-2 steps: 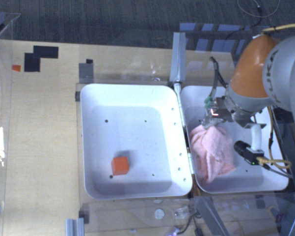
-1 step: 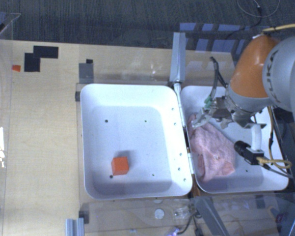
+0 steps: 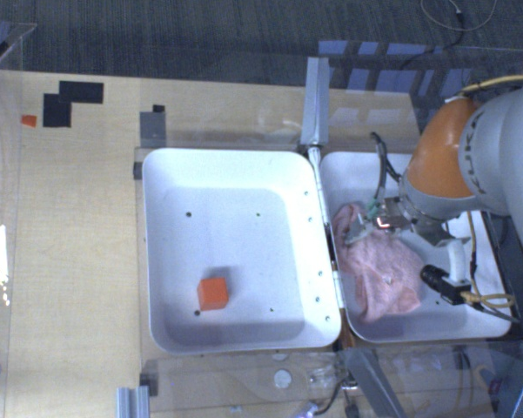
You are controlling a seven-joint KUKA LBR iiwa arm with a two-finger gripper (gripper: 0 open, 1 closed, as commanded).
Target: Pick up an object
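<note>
A crumpled pink cloth (image 3: 381, 273) lies in the right bin (image 3: 365, 174), spread from its middle toward the front. My gripper (image 3: 372, 219) is down at the cloth's upper left part, right against the fabric; the wrist and its orange band (image 3: 439, 159) cover the fingers. An orange-red cube (image 3: 213, 293) rests alone in the front left part of the left bin (image 3: 231, 168), far from the gripper.
A metal divider post (image 3: 315, 103) stands between the bins at the back. Cables and a black connector (image 3: 444, 284) hang off the arm over the right bin's right side. Black marks (image 3: 70, 101) and a small orange tag (image 3: 29, 121) sit on the bench at far left.
</note>
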